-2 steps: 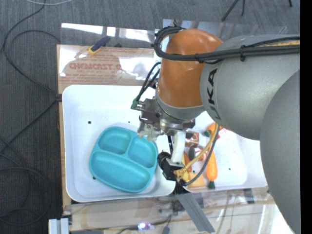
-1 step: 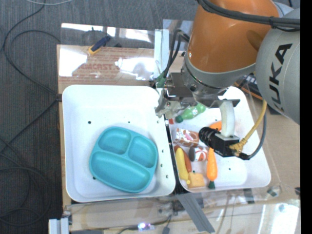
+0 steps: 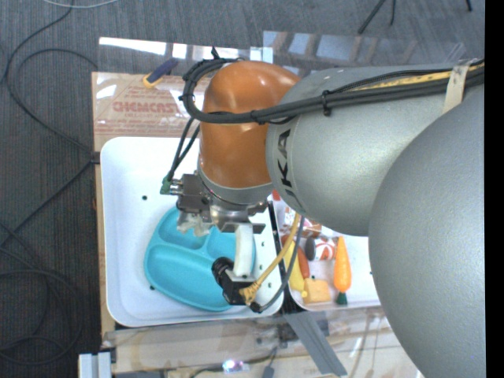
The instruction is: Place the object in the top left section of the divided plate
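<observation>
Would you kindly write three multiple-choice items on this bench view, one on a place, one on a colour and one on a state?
1. In which bin does the divided plate lie?
A. the left bin
B. the right bin
C. on the floor beside the bench

2. What colour is the divided plate?
A. red
B. light blue
C. black

3. Where does the gripper stand?
A. far out over the carpet
B. over the right bin's toys
C. low over the upper part of the plate

Answers: 1 A, the plate rests in the left bin, whose white floor shows round it. 2 B, its surface is light blue throughout. 3 C, the wrist hangs right above the plate's upper rim, while the carrot and other toys lie in the right bin.
</observation>
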`<act>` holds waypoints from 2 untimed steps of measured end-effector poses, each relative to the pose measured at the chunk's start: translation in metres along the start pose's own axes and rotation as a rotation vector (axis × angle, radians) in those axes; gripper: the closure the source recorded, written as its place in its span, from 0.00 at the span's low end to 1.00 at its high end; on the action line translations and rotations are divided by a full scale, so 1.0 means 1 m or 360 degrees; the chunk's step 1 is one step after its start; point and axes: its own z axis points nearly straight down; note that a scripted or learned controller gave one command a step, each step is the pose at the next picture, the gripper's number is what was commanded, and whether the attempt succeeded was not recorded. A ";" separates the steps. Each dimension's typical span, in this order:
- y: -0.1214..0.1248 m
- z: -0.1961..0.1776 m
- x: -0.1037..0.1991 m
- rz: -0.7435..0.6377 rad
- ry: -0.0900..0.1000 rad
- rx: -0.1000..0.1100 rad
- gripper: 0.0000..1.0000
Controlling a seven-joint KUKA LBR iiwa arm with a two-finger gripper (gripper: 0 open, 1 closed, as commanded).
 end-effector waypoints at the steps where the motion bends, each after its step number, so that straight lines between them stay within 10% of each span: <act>1: -0.003 0.105 0.027 -0.0499 0.0000 0.0003 1.00; 2: 0.006 0.165 -0.030 -0.0637 0.0025 -0.0015 1.00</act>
